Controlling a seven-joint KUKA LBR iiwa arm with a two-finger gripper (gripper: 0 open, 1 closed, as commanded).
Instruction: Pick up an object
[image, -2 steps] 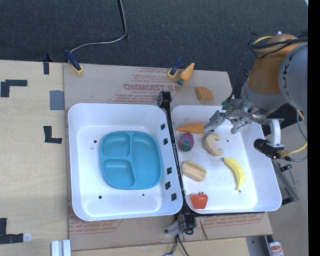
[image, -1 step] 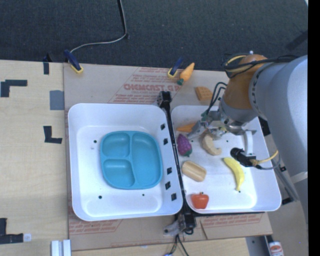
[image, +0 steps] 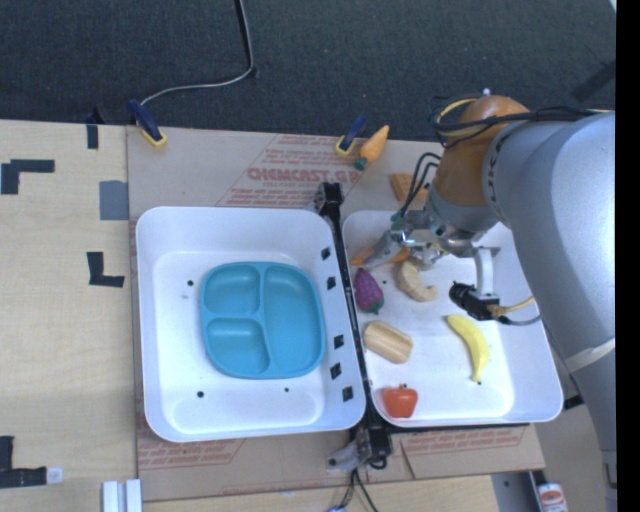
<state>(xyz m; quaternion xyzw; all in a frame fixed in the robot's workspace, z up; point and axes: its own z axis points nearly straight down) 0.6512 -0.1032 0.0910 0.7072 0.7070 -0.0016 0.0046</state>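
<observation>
From the camera above the bench, the gripper (image: 408, 243) is down near the far edge of the right bin (image: 530, 395), close to the wall it shares with the left bin (image: 165, 300). Its state cannot be told, since the wrist and cabling cover the tip.

The candidates crowd there: a purple toy (image: 369, 290) against the shared wall, a pale piece (image: 415, 283) just beside the gripper, and something orange-brown (image: 372, 253) partly under it (too hidden to name). A bread roll (image: 388, 342), a banana (image: 471, 343) and a tomato (image: 400, 401) lie further toward the near edge, well apart.

The risk, as I judge it, is the crowding: a descent here may pinch two pieces, or nudge one against the wall so it slips out. The blue divided tray (image: 263, 318) in the left bin plays no part.
</observation>
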